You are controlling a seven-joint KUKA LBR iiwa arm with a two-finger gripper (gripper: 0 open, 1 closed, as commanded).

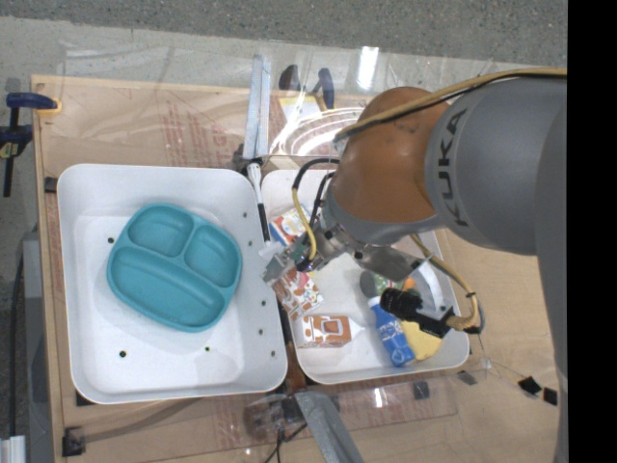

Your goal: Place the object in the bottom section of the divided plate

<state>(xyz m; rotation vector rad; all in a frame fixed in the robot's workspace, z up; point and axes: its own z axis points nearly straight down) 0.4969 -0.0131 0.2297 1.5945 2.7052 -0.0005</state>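
My arm (pixel 434 172) reaches over right bin (pixel 453 355), wrist low near its left wall, likely to pick there. Left bin (pixel 96 355) holds teal divided plate (pixel 174 265), sections bare, bottom section nearest me awaiting object. Right bin holds clutter: patterned cards (pixel 307 297), blue bottle (pixel 390 340), yellow piece (pixel 422 340). Which one is task object, cannot tell. My pincer (pixel 289 258) beside plate-side wall; its state, cannot tell.

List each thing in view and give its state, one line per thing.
divided plate: upright in the left bin, nothing in its sections
left bin: holds the plate
right bin: cluttered with small packets
blue packet: lying flat
gripper: low over the right bin
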